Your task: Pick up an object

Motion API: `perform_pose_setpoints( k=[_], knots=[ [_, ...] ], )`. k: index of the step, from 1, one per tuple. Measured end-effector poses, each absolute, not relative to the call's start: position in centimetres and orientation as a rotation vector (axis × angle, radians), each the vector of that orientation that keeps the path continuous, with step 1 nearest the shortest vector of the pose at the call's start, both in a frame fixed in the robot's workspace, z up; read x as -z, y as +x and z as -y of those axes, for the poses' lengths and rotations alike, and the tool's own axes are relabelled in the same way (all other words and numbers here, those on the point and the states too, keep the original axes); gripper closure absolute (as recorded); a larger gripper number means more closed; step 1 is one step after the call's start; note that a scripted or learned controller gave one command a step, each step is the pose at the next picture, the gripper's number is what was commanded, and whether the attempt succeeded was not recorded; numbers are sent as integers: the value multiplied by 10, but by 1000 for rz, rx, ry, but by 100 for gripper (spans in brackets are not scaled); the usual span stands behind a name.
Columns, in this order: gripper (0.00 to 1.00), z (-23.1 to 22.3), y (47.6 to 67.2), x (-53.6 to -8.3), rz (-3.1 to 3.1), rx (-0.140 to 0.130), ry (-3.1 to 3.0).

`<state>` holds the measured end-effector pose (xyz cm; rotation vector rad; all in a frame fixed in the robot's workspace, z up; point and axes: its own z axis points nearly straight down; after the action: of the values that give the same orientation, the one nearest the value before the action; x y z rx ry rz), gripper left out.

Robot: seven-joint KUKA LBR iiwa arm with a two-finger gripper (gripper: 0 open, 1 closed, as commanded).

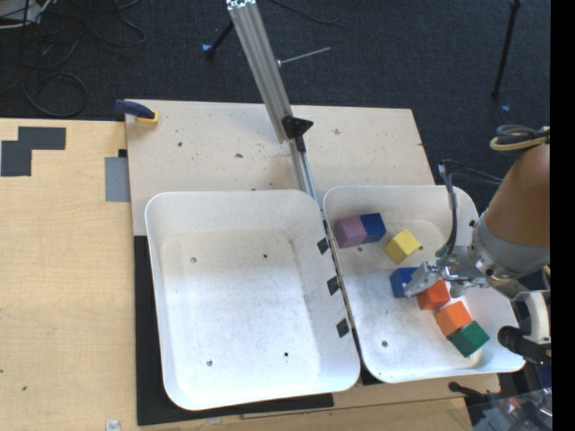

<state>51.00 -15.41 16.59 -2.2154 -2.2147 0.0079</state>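
Camera view from above: the grey arm (521, 214) is seen entering from the right, its orange band bulging over the right bin's (377, 366) far edge, with the wrist bent down toward the bin floor. The gripper (429, 283) is lowered among the blocks, between a blue block (402, 282) on its left and a red-orange block (433, 294) just below and to its right. Metal parts of the tool are seen touching or overlapping both blocks, but whether either block sits between the fingers cannot be told, and whether the fingers are apart or together cannot be told either.

Near these, an orange block (454, 315) is seen beside the red-orange one, with a green block (469, 338) touching it toward the bin's near right corner. A yellow block (403, 245) lies above the blue block, apart from it. A purple block (349, 232) and a second blue block (373, 225) are pressed together near the bin's left wall. The left bin (180, 214) is seen beside it.
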Motion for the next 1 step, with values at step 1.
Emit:
perform_pose_setpoints(
  k=[1],
  knots=[
    [0, 153, 519, -123, 2221, -2, -2228]
  ],
)
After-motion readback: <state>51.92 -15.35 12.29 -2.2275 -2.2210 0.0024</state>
